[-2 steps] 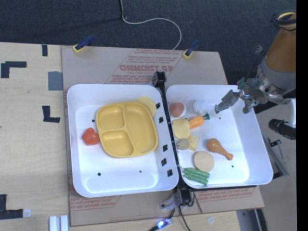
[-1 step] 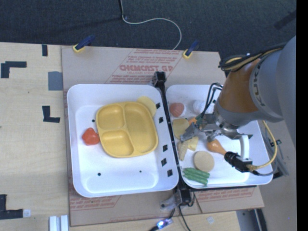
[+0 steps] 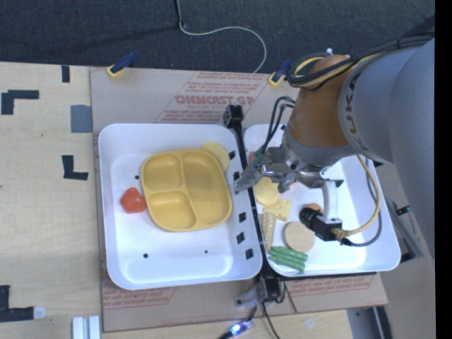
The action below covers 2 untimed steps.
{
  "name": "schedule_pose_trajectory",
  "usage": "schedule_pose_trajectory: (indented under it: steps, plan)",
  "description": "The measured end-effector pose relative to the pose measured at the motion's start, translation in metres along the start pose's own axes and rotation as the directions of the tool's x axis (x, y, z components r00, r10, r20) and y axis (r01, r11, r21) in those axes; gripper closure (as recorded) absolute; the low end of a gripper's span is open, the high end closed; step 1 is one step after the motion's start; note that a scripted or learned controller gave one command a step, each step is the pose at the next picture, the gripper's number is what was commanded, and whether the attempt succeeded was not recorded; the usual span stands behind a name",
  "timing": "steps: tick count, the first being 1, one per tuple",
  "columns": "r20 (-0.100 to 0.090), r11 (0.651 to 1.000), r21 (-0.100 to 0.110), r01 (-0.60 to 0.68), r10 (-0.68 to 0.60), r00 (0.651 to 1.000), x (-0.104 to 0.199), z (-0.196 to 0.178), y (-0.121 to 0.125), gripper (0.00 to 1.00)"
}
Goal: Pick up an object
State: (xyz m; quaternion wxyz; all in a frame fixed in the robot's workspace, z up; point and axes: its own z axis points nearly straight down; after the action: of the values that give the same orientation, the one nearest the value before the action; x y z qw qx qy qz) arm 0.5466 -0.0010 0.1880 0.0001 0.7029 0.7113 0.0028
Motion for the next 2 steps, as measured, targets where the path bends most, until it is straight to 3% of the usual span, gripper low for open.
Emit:
schedule_pose_trajectory:
  steps: [1,2]
  plan:
    - [0.001,1.0,0.013,-0.006,0.006,1.0,0.0501,0.0044,-0.0661,0.0]
    - [0.004,1.0,0.01,-0.01,0.01,1.0,0.047,-0.0052,-0.0638,1.0]
